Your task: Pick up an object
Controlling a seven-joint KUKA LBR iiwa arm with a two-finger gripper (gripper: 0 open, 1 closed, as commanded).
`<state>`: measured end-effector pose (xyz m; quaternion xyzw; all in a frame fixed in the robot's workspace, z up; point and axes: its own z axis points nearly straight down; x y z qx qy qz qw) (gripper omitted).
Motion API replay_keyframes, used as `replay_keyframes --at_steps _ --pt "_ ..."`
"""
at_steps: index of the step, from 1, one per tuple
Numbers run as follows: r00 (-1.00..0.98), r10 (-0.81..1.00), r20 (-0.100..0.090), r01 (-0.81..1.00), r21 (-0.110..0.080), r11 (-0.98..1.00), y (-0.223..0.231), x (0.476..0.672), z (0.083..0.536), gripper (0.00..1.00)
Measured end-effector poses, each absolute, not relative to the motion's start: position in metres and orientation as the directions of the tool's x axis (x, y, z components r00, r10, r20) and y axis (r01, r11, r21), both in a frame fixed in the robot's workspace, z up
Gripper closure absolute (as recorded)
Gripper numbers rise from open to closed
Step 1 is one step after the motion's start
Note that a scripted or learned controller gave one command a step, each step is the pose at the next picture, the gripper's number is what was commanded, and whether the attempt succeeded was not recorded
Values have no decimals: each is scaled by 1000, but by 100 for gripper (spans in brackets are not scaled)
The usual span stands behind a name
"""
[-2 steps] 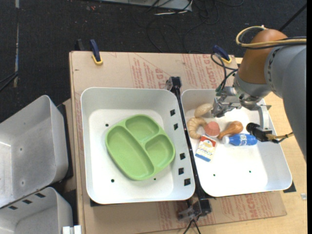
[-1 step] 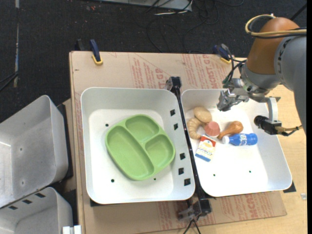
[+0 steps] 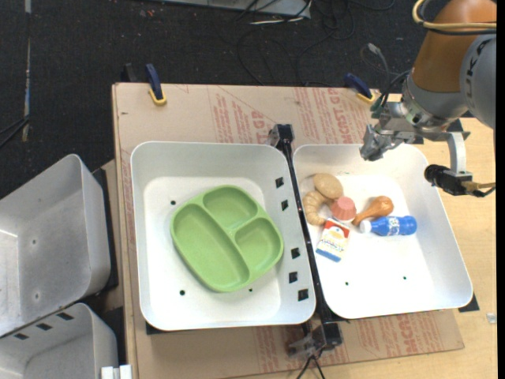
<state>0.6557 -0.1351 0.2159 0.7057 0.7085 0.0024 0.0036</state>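
Scanning left to right: two spare white tubs (image 3: 47, 243) sat off the bench at the far left, one behind the other. A board (image 3: 213, 109) covered the bench top, pinned by a blue-and-yellow clamp (image 3: 155, 85) at its back left and another clamp (image 3: 359, 88) at back right.

Left bin (image 3: 150, 164) held a green divided tray (image 3: 226, 237), three compartments, lying flat and turned at an angle, roughly centred. Nothing sat in the tray.

A black divider strip (image 3: 298, 219) ran between the two bins.

Right bin (image 3: 426, 283) had its items bunched in the back-left part:
- tan potato-like piece (image 3: 328, 185), furthest back
- pale knobbly piece (image 3: 314, 207), just left of and below it, touching
- pink cup (image 3: 343, 208), in the middle of the cluster
- red-and-white carton (image 3: 334, 240), nearest the front, tilted
- drumstick (image 3: 374, 209), right of the cup, angled
- blue bottle (image 3: 390, 227), lying on its side, touching the drumstick's lower end

Front half of that bin was bare floor.

Gripper (image 3: 372, 147) hung over the right bin's back edge, above and right of the cluster, well apart from every item. Nothing was between its tips. Couldn't tell jaw state at that angle. Arm (image 3: 454, 46) came in from the right, orange band uppermost.
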Motion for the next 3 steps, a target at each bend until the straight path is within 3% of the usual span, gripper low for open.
replay_keyframes --at_steps 1,3 --pt "-3 1000 -2 1000 6 3 -135 657 253 100" --pt "-6 1000 1 1000 -2 6 -40 643 259 100"
